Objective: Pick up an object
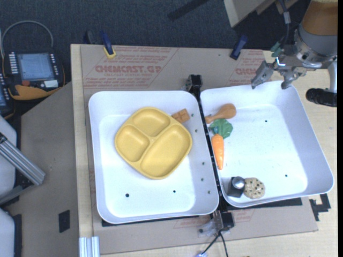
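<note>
My gripper (273,79) hangs above the far edge of the right bin (300,138), its two fingers spread open with nothing between them. In that bin, along its left side, lie a toy carrot (217,150) with green leaves (221,128), a tan wooden piece (221,113), and near the front a cookie (254,188) beside a small dark round object (237,184). All of them sit well to the left of and nearer than the gripper.
The left bin (107,181) holds a yellow divided plate (153,142) and a small brown block (181,115) at the plate's far edge. A handheld control pendant (32,71) lies off the bench at the far left. Clamps (109,51) stand at the board's back edge.
</note>
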